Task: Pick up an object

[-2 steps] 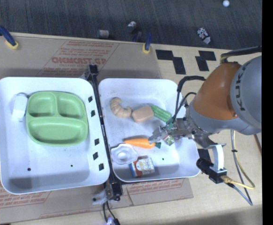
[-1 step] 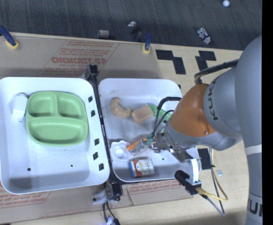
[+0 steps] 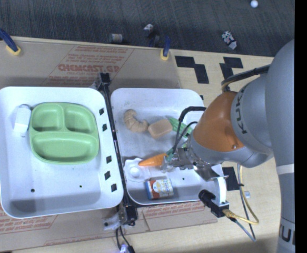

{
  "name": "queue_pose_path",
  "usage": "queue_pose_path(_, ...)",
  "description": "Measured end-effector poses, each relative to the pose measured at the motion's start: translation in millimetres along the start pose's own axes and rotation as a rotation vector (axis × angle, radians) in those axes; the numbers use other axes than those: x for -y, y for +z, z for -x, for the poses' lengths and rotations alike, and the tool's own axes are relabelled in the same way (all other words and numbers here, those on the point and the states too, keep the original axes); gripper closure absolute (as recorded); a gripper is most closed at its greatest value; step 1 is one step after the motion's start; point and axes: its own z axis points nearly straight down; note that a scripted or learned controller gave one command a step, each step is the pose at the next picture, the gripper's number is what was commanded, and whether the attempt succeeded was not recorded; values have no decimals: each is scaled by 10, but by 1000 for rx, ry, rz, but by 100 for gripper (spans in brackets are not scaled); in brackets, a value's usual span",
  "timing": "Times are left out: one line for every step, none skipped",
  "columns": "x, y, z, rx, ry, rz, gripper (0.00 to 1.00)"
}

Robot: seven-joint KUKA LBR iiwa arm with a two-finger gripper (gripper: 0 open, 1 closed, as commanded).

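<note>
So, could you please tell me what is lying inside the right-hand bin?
In the right-hand bin lie a tan curved piece, a beige block, a carrot, a small white item and a small packet. The arm covers the bin's right part.

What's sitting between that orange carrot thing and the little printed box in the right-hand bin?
Mostly bare white bin floor, in the camera view. A small white object lies just left of that stretch, between the carrot and box.
</note>
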Motion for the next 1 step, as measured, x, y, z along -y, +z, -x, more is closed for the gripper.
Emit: queue_pose_path(3,-1096,267,2,7,5,100)
